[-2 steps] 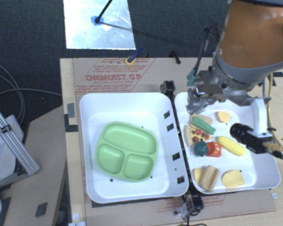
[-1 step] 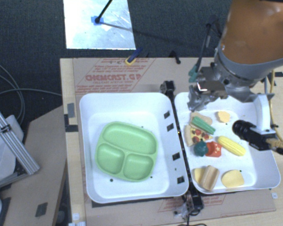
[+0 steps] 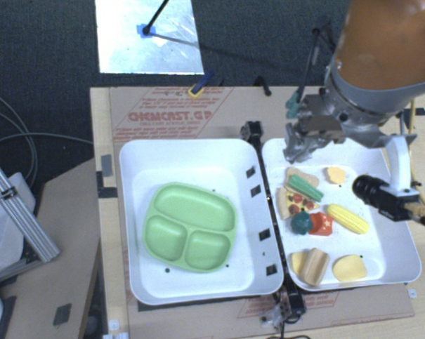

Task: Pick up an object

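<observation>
A pale green plastic divided plate [image 3: 189,227] lies in the glossy white left bin [image 3: 138,168], and the matching white right bin [image 3: 406,259] holds a bright yellow toy corn cob [image 3: 347,218], a green stick-shaped toy [image 3: 304,188], a red toy piece [image 3: 320,225], a dark teal toy [image 3: 300,224] and a pale yellow rounded toy [image 3: 349,267]. The tan cardboard sheet [image 3: 169,111] beneath carries faded red lettering. The arm's wide band [image 3: 386,31] is orange-brown above grey metal.

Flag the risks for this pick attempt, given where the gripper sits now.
1. The gripper hangs over the right bin's upper-left corner, near its wall; descending there may hit the rim.
2. The toy food is tightly clustered: green piece, red piece, corn. A grasp may nudge neighbours or catch two.
</observation>
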Motion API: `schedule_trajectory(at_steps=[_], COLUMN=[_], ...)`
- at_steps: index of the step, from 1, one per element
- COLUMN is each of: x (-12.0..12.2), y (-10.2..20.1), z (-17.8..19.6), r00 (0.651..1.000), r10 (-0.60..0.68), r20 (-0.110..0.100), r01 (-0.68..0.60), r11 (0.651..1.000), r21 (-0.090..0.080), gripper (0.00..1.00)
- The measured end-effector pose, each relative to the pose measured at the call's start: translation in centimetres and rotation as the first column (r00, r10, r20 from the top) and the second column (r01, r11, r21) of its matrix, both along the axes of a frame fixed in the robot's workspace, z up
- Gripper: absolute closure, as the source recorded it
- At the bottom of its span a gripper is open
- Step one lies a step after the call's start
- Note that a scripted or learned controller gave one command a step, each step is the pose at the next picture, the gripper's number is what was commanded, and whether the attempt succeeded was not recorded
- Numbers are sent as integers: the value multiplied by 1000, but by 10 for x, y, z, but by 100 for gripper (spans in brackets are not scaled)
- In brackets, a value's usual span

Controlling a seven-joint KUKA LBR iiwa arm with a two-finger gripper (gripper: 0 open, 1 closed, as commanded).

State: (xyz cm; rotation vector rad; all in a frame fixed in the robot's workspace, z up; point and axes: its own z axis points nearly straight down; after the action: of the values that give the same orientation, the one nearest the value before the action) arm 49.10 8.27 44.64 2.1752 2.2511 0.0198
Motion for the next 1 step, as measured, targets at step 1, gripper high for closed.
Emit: schedule_trajectory(at_steps=[1], x=[1], y=[0], z=[11], r00=[1000], r10=[6], r20=[3], r01=[-6], r11=[1000], r21=[0], gripper=[100])
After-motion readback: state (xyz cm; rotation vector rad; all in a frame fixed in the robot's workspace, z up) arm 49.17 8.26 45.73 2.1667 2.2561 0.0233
